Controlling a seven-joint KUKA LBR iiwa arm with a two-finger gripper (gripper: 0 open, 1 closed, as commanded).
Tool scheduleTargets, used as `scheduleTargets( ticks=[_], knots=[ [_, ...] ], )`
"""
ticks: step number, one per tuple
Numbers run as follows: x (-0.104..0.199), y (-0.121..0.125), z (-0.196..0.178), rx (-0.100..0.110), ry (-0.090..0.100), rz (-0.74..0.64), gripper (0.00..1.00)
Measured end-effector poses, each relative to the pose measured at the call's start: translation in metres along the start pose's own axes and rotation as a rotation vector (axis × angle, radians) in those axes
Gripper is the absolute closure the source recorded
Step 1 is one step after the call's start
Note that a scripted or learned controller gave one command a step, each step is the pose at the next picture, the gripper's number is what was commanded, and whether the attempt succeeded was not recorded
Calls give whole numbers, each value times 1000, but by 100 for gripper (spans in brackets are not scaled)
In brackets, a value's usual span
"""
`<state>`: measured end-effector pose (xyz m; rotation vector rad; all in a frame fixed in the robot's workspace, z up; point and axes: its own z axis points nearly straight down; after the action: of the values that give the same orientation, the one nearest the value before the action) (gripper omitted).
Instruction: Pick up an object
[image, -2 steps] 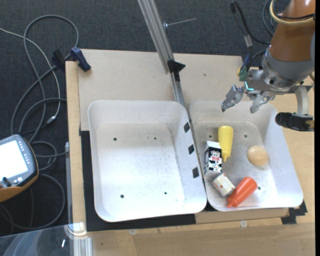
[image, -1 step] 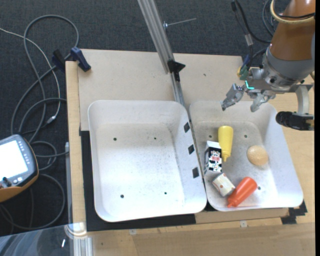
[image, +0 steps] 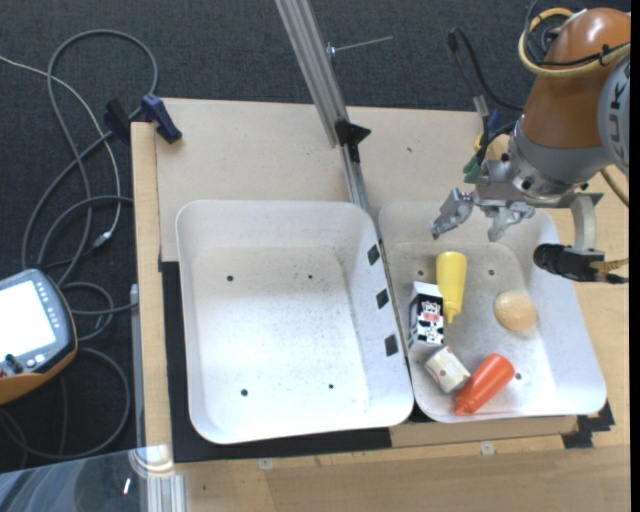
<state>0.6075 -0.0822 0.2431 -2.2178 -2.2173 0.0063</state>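
Task obj candidates all sit in the right bin (image: 560, 330), 5 things total. 1 yellow bottle (image: 451, 283): lies flat, long axis running roughly from far edge of table to near edge, narrow end toward near edge, wide end toward far edge; it's in the bin's far-middle part. Just beside its narrow end, on the side toward the left bin, 1 small black-and-white carton (image: 427, 316), long axis about parallel w/ the bottle, touching or nearly touching it. Nearer the table's front edge, 1 small white cup-like piece (image: 446, 369), tilted. Next to that, 1 orange carrot-shaped toy (image: 485, 384), long axis diagonal, pointed end toward the bin's near rim, thick end toward the right side. 1 tan rounded lump (image: 516, 310), potato-like, sits apart from the bottle, toward the bin's right side.

Claw (image: 473, 214) hovers over the far part of the right bin, just beyond the bottle's wide end; its 2 fingers are spread apart, nothing between them. Grey arm w/ orange band (image: 580, 60) comes in over the table's right-far corner.

Left bin (image: 270, 320): 1 of 2 white bins, side by side on the table (image: 250, 150). 1 metal rail (image: 320, 80) runs from the far edge down btw the bins. Off the table's left edge: cables (image: 90, 200), 1 handheld pendant (image: 30, 330).
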Motion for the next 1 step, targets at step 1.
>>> scheduleTargets(
  ticks=[1],
  knots=[
    [5,-10,51,2,1,0,0]
  ],
)
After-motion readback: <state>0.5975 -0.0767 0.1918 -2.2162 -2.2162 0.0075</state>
